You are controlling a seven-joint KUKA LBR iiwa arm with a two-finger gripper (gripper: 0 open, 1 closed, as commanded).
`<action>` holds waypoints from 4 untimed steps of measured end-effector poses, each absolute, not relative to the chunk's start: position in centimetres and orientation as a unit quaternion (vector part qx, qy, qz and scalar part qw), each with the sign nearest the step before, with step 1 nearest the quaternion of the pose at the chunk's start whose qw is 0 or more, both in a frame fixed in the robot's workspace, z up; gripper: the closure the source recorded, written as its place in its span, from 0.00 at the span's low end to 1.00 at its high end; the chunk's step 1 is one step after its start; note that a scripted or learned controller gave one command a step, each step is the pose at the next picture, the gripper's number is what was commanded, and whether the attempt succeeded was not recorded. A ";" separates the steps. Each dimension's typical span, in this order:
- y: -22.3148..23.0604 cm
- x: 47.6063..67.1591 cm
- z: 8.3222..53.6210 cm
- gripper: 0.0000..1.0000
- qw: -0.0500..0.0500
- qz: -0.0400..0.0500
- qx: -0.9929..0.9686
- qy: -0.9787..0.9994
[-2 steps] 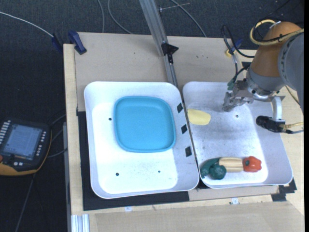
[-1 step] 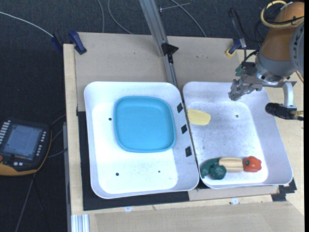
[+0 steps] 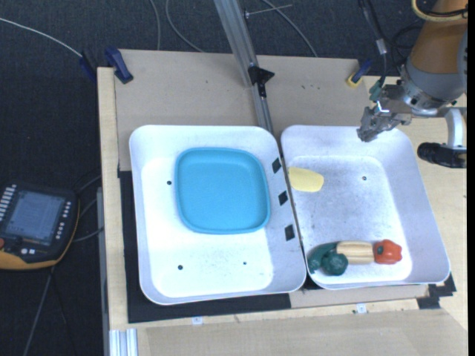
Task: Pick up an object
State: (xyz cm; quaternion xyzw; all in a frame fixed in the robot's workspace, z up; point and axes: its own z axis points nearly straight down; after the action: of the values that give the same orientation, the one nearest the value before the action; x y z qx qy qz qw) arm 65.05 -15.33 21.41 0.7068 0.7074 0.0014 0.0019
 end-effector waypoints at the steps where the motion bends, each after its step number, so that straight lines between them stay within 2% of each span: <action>1: -14.6 64.7 27.3 1.00 0.002 0.002 0.707 0.707; 2: -8.8 63.7 26.0 1.00 0.000 0.001 0.706 0.709; 3: -3.7 61.5 26.1 1.00 0.000 0.001 0.706 0.709; 4: 1.4 60.3 26.5 1.00 0.000 0.001 0.706 0.708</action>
State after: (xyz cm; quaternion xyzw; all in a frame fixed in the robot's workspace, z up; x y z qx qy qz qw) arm 60.34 1.42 26.53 0.7057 0.7085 0.0007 -0.0003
